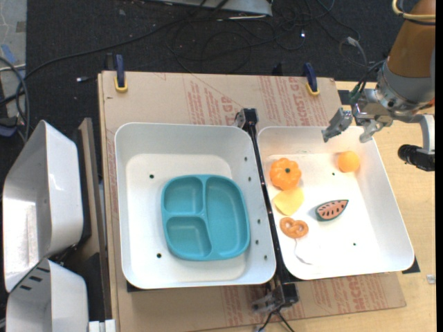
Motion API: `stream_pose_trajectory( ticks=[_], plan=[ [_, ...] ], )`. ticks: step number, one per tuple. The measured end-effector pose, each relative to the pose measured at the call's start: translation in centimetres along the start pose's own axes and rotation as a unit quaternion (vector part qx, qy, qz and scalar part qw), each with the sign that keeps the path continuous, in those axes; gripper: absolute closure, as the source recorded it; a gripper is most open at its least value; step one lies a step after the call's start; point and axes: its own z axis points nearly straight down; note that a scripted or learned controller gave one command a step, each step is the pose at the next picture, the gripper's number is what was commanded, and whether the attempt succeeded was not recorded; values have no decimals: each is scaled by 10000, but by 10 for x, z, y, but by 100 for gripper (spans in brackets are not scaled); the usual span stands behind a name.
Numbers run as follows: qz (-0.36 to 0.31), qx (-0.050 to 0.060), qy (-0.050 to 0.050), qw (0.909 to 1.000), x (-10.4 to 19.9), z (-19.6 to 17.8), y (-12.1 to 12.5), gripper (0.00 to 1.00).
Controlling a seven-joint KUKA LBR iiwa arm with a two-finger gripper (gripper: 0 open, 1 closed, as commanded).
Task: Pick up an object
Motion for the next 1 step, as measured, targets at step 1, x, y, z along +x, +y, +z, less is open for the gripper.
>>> stream_pose_trajectory(
  ticks=[1],
  plan=[
    [-14, -66, -11, 10000, 1, -8, 2, 0]
  ],
)
